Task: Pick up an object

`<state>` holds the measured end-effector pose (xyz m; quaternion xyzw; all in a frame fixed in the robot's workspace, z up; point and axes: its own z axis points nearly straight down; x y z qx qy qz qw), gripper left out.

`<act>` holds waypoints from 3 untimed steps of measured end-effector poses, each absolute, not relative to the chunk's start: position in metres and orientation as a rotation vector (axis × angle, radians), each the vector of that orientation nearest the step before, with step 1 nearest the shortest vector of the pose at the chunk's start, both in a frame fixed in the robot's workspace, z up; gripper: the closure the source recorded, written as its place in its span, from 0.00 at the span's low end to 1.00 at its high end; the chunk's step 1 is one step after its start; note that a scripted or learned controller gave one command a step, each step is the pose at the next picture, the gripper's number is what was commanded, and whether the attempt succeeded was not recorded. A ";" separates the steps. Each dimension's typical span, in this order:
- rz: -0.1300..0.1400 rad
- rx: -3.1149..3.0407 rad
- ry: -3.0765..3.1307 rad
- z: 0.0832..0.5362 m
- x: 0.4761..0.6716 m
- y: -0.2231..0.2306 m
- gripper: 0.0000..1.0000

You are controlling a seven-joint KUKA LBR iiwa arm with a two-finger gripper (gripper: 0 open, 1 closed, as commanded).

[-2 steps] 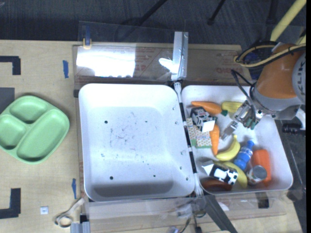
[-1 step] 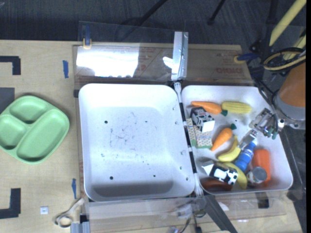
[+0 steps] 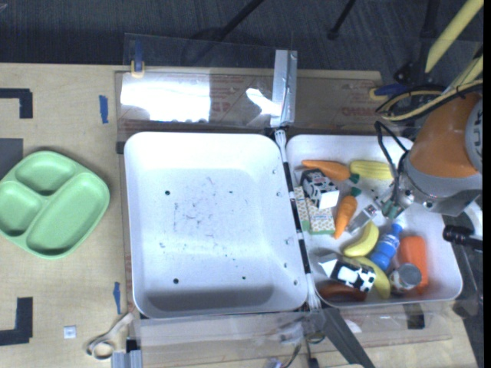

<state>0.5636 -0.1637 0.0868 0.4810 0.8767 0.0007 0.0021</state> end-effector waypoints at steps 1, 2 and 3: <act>0.002 1.510 2.750 0.153 0.623 -0.174 0.00; 0.003 1.245 2.880 0.088 0.596 -0.157 0.00; 0.005 1.243 2.875 0.099 0.597 -0.157 1.00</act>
